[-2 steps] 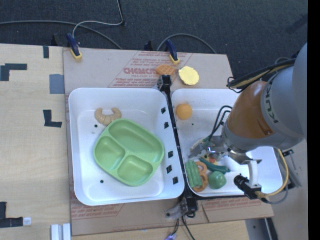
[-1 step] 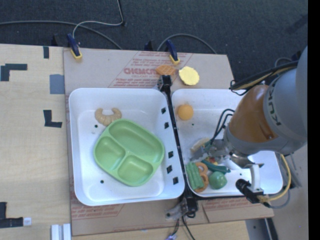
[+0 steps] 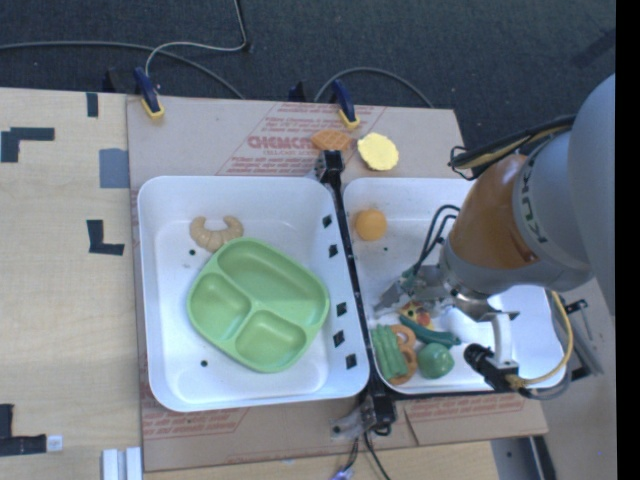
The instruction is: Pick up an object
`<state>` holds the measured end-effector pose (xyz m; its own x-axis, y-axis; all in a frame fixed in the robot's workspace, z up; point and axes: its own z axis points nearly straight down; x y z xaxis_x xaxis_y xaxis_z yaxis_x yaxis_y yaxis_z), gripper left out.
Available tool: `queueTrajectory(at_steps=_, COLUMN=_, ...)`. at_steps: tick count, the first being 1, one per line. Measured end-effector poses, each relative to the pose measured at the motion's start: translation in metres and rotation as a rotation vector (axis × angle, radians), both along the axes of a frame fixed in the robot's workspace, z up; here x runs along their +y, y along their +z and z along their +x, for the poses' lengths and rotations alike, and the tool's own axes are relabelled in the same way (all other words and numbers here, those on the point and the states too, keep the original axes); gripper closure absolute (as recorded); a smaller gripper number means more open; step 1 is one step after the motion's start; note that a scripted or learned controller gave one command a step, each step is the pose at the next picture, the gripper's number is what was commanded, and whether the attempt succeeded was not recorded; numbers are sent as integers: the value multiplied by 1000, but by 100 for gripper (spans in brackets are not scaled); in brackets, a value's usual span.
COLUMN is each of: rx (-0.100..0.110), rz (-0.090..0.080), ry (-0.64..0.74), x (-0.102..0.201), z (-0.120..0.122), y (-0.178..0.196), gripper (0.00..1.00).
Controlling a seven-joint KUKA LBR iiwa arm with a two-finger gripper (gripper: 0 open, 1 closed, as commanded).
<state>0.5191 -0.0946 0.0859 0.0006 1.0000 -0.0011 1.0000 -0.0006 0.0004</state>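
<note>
at the near edge of the right bin [image 3: 520, 393], a cluster of small toys lies in the front left corner: a green ridged piece [image 3: 385, 351], an orange ring-shaped piece [image 3: 403, 340] and a round green piece [image 3: 436, 361], packed close together. just above them the gripper [image 3: 418, 290] of the grey and orange arm [image 3: 520, 218] hangs low over the pile; whether it is spread or closed, or has hold of anything, cannot be told from this angle. in the left bin [image 3: 160, 268], a green divided plate [image 3: 258, 305] rests beside a tan croissant-shaped toy [image 3: 216, 231]. farther back in the right bin sits an orange ball [image 3: 370, 224]. beyond both bins, a yellow round piece [image 3: 378, 152] lies on the cardboard-covered counter [image 3: 200, 138].
</note>
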Motion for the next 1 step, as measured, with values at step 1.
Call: queueTrajectory(at_steps=1, rx=-7, rz=0, ry=2, x=-8, z=-14, y=1, gripper=0)
